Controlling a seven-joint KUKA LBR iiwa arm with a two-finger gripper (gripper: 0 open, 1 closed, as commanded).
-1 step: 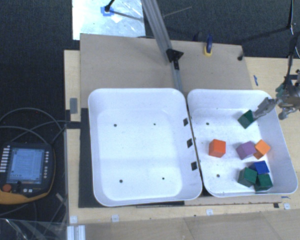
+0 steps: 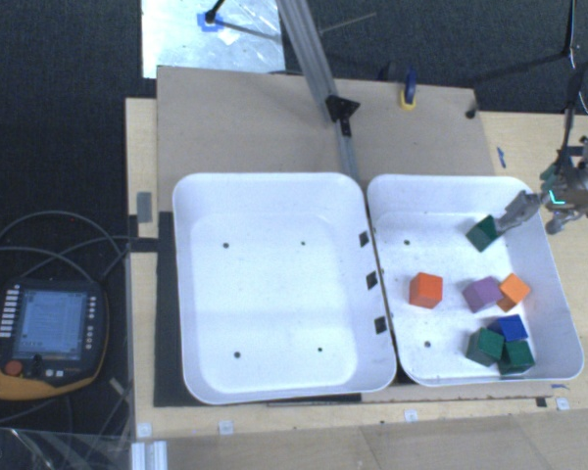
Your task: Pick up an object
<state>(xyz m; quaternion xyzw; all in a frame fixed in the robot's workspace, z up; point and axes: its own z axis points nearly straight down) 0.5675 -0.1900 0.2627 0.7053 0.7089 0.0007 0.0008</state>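
Seven small blocks sit in the right bin, and that bin is your landmark for everything that matters here. Against its far right corner lies a dark green cube, tilted, with the gripper reaching in over the bin's right rim and one grey finger touching or just beside the cube's upper right edge. You cannot tell from this slant whether the jaws stand open or closed, nor whether the cube lies between them, so do not count it as held. It appears to rest on the bin floor, not lifted. Near the bin's middle sits an orange cube, apart from the others. Toward the right wall a purple cube touches a smaller orange block. In the bin's near right corner a blue cube crowds against two more dark green blocks, packed too closely to separate cleanly. The left bin lies just beside the right bin, across their shared wall, and plays no part. By my reading, the approach is made and the target chosen, most likely the green cube in the far corner. What is left is the real work: a confirmed grip and a lift clear of the floor. Watch that corner, since the wall may crowd one finger.
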